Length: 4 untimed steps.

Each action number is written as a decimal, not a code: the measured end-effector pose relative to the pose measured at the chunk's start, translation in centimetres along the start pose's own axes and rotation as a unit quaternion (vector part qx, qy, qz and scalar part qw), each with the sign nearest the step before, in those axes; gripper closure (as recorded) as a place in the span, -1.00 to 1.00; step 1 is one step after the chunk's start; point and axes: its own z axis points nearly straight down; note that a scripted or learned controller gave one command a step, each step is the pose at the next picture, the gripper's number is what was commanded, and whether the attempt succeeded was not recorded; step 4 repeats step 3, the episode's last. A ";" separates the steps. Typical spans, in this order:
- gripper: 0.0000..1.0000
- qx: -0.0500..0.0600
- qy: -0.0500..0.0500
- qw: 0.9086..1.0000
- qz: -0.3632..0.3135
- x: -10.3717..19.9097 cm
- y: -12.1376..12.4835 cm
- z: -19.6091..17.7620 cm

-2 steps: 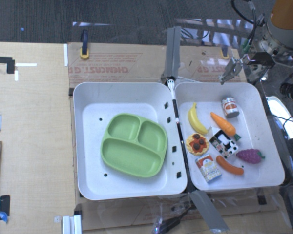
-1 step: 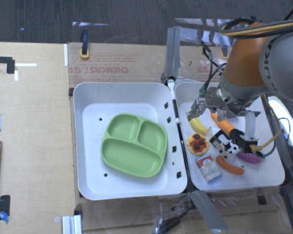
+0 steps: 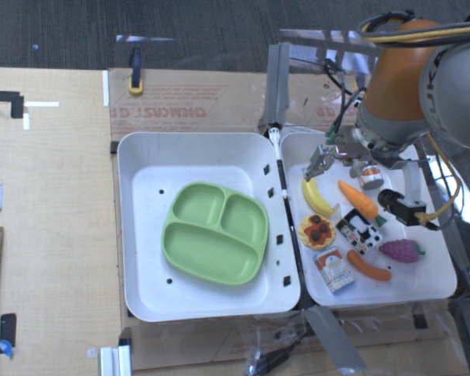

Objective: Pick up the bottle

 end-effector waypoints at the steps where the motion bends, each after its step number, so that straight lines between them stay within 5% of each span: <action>1: -1.00 0.000 0.001 0.981 -0.194 -5.7 -5.6 3.3; 2: -1.00 -0.001 0.000 0.979 -0.202 -0.3 -3.0 0.0; 3: -1.00 -0.001 -0.001 0.992 -0.128 -5.0 5.0 -15.3; 4: -1.00 -0.001 -0.001 0.992 -0.128 -5.0 5.0 -15.3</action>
